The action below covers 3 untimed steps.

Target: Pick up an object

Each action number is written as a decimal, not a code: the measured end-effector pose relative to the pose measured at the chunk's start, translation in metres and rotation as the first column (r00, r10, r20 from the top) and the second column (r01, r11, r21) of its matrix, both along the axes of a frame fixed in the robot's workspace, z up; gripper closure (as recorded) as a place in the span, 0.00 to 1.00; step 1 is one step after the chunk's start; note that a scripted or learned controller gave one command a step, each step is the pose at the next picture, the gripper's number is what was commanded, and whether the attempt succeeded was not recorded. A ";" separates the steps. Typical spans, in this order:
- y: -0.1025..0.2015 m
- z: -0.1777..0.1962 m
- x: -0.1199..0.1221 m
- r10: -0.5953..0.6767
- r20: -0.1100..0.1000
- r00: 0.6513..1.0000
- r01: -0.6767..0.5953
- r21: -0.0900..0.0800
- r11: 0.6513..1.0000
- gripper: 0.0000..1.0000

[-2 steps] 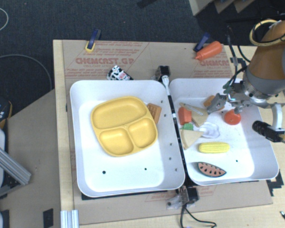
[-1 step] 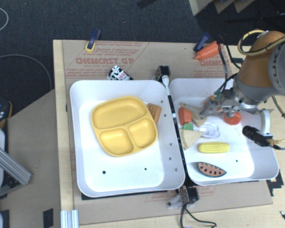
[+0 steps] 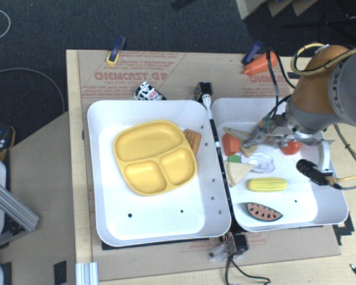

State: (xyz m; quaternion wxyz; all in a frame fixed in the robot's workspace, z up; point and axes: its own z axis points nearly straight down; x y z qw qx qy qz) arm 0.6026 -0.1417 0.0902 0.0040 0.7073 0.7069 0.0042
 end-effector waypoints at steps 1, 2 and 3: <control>0.000 0.014 0.002 0.000 0.009 1.000 0.000 -0.001 1.000 1.00; 0.001 0.057 0.007 0.002 -0.006 1.000 -0.002 -0.002 1.000 1.00; -0.005 0.117 0.001 0.000 -0.003 1.000 0.000 -0.003 1.000 1.00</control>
